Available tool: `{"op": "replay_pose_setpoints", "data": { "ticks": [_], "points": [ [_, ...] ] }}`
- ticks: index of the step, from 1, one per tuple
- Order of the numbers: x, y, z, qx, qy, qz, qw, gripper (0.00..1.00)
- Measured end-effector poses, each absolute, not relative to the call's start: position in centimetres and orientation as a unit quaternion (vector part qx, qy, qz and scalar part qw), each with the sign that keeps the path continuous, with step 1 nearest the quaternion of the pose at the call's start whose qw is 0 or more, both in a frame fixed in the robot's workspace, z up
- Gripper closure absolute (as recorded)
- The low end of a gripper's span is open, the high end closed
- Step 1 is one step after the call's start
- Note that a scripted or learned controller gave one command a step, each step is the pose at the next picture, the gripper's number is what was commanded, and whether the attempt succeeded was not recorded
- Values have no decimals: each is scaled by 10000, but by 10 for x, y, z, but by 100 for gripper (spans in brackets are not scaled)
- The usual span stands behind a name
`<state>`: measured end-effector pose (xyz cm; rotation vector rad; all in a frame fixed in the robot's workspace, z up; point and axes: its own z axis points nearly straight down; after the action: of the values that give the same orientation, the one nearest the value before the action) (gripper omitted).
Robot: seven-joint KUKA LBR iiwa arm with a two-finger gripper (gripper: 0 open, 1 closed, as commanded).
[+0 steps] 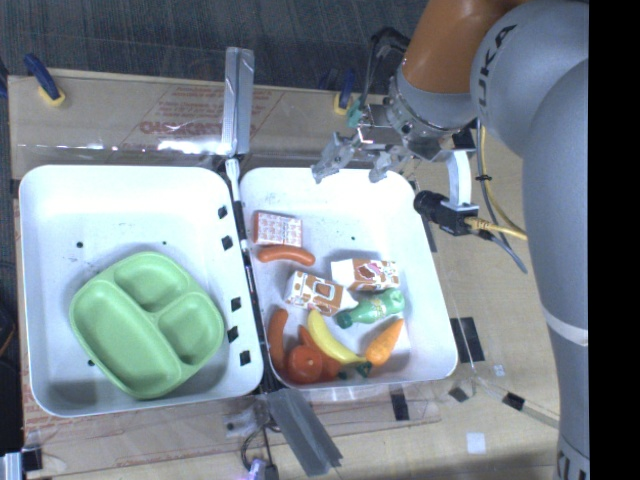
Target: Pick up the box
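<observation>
The heaped toy food (335, 343) and small printed cardboard box (278, 230) lay untouched in the right white bin (425, 258); the tool (350, 163) hovered above, spread, grasping nothing.

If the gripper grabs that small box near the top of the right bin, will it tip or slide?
The small box lies flat, so tipping seems unlikely. It looks like light cardboard and may slide on the smooth white bin. The sausage beside it might get nudged.

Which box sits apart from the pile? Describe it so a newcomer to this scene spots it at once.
Look in the right bin, the one holding toy food. Near its far left corner lies a small flat box with a red-orange and white printed face, just above the sausage. Unlike the other two boxes, nothing leans on it.
</observation>
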<state>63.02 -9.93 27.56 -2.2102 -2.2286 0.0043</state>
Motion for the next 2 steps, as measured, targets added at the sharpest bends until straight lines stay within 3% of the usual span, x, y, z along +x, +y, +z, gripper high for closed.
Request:
{"op": "replay_pose_setpoints", "data": {
  "ticks": [1, 2],
  "points": [
    [633, -42, 191, -6954, -7186, 22, 14, 0],
    [609, -98, 161, -6674, -7447, 11, 11, 0]
  ]
}}
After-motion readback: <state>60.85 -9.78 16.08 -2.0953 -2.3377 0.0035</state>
